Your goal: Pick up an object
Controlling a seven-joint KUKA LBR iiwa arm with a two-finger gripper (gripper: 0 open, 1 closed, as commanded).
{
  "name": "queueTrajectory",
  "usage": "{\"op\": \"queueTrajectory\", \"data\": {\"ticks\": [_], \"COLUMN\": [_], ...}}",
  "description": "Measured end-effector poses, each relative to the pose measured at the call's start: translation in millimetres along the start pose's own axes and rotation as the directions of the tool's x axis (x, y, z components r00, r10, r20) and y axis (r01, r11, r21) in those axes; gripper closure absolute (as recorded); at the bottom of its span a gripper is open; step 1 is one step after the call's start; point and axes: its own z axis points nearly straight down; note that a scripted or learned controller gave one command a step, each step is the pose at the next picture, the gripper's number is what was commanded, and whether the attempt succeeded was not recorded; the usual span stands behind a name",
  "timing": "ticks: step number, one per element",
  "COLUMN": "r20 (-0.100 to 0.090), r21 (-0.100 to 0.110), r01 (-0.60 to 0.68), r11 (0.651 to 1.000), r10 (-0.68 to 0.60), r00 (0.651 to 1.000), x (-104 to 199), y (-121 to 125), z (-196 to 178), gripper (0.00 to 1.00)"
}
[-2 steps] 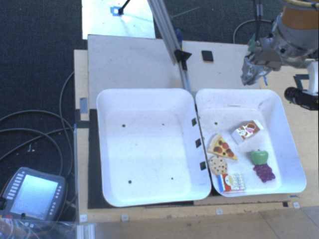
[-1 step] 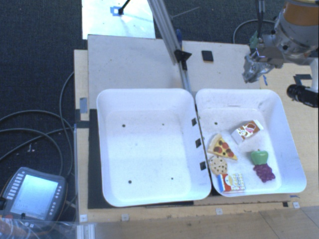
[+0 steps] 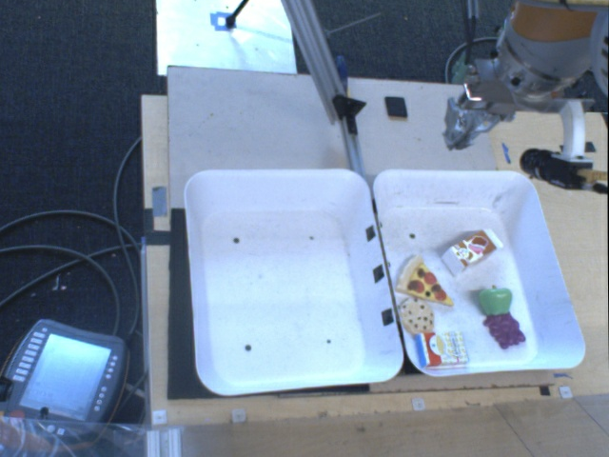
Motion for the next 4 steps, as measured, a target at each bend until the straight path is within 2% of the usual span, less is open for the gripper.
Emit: {"op": "queueTrajectory", "data": {"ticks": [4], "r20": [0.001], "r21": [-0.008], "r01": [0.003], "r11": [1.0], "r10": [-0.003], "r00": [1.0], "x": [-0.1], "y": [0.5], "z": [-44.6], "gripper": [1.0]}}
